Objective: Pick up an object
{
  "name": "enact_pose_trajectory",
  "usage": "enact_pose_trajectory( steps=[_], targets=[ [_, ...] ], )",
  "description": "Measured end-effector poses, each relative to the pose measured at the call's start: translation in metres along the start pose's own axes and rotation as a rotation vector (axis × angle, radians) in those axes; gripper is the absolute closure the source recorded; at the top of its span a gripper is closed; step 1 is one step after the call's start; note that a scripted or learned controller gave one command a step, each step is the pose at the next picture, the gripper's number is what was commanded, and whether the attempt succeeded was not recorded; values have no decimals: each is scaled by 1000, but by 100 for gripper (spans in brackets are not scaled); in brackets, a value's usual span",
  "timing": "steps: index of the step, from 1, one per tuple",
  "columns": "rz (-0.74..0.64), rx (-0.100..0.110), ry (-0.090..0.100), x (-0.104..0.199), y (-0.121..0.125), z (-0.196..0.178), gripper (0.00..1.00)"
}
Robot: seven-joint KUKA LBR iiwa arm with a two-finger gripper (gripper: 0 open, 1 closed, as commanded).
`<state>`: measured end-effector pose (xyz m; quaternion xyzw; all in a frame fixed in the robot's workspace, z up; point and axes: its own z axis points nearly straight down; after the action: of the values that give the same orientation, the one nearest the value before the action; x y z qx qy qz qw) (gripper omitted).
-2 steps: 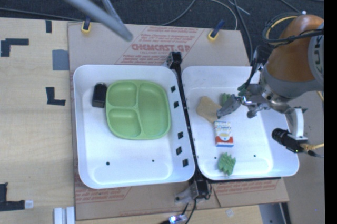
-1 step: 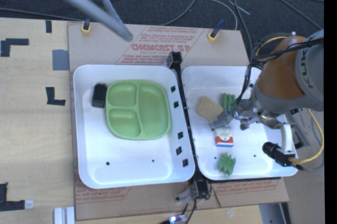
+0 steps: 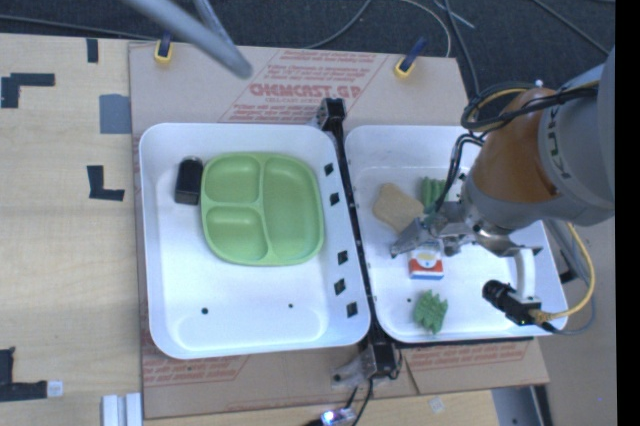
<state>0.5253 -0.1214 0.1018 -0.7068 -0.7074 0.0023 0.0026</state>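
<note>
My gripper (image 3: 420, 241) hangs low over the middle of the right bin (image 3: 460, 142), with its grey fingers spread apart. Just below it lies a small white carton (image 3: 426, 265) with red and blue print, close to or touching the fingertips. A tan piece shaped like bread (image 3: 396, 204) lies to the upper left of the gripper. A dark green piece (image 3: 432, 191) peeks out beside the wrist, partly hidden. A leafy green piece (image 3: 430, 311) rests near the bin's front edge. Nothing is visibly held between the fingers.
The left bin (image 3: 165, 244) holds a green divided plate (image 3: 262, 207) and a small black block (image 3: 188, 181) beside it. A black divider (image 3: 347, 224) runs between the bins. A black and yellow cable fitting (image 3: 512, 304) hangs at the right bin's front right.
</note>
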Motion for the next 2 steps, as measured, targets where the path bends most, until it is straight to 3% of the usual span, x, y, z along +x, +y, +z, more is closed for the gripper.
enact_pose_trajectory(
  steps=[1, 2],
  targets=[
    [-2, -3, 1, 1, 1, -12, 100],
    [-2, -10, 0, 10, 0, -58, 100]
  ],
)
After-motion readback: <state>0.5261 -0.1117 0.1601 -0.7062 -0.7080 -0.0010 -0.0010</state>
